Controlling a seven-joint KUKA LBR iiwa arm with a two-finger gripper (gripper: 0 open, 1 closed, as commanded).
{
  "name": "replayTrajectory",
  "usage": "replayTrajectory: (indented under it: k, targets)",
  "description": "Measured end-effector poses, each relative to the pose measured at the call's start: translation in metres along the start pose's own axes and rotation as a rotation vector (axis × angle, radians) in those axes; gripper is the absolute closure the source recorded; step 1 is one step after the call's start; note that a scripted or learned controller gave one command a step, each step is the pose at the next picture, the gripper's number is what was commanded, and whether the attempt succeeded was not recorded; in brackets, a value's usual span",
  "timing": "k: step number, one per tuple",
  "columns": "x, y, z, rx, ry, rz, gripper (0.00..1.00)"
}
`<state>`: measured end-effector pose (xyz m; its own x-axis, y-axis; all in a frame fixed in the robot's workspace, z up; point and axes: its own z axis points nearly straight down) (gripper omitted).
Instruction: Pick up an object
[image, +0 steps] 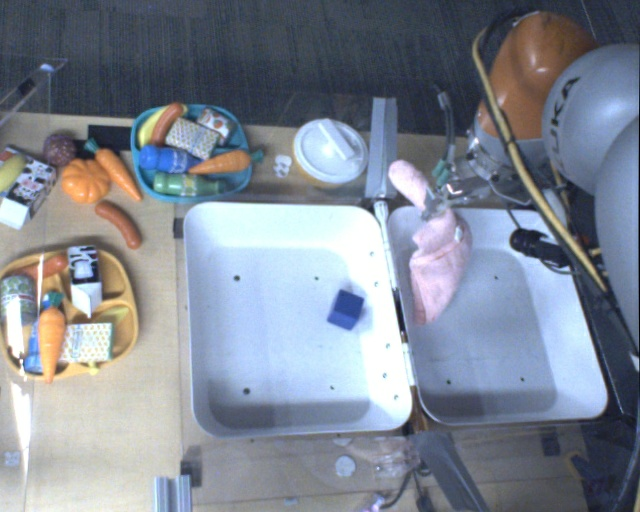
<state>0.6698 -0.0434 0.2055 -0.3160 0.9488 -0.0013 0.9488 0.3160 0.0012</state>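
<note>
Dangling from the jaws (437, 207) — pink cloth (437, 265) — over the right bin (520, 400)

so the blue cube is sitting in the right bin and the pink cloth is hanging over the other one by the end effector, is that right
Not quite. The camera view shows the blue cube on the floor of the left bin, not the right. The pink cloth is over the right bin, hanging by the end effector.
</note>
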Motion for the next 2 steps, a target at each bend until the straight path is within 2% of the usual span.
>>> replayTrajectory:
  k: [1, 2]
  targets:
    - [-0.047, -0.019, 0.023, 0.001, 0.001, -0.171, 1.00]
    - [-0.035, -0.012, 0.023, 0.000, 0.001, -0.284, 1.00]
